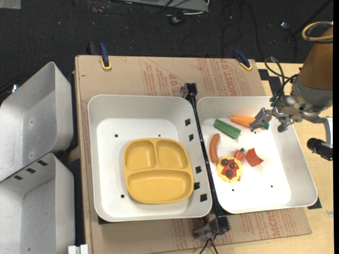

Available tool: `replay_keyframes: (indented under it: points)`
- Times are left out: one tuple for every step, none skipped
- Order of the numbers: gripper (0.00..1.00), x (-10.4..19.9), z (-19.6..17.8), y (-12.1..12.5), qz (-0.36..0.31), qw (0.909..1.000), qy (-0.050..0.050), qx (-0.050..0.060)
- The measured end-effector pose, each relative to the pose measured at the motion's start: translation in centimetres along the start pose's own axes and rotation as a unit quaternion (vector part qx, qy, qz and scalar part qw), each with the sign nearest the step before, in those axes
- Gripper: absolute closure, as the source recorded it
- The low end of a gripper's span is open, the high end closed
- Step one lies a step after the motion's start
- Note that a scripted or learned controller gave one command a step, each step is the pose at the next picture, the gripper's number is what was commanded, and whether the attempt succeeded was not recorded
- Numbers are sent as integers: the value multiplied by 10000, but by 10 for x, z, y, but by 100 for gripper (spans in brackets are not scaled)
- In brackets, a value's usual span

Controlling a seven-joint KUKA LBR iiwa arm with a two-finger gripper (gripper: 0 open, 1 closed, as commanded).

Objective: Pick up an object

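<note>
Two white bins being borne side by side, yellow divided tray (158, 170) lying in the left bin (100, 142), gripper (271, 119) being held released over the right bin (296, 189), nothing being grasped, toy foods (233, 163) lying below its left.

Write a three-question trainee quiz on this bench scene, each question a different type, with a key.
1. True or false: the yellow divided plate lies in the left bin.
2. Multiple choice: which item lies nearest the gripper? A) sausage B) carrot C) pizza slice
3. Fill in: the green piece lies in the ____ bin.

Key: 1 true; 2 B; 3 right, the right bin, beside the carrot.
</note>
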State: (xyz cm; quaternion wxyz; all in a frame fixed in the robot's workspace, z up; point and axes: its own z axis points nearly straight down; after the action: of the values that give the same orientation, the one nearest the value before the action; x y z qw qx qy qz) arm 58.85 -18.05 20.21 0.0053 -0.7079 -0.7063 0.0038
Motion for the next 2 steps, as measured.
replay_keyframes:
  points:
    - [0,0,-8,3,-14,10000,-12,-63]
    - [0,2,56,0,-6,10000,-5,-38]
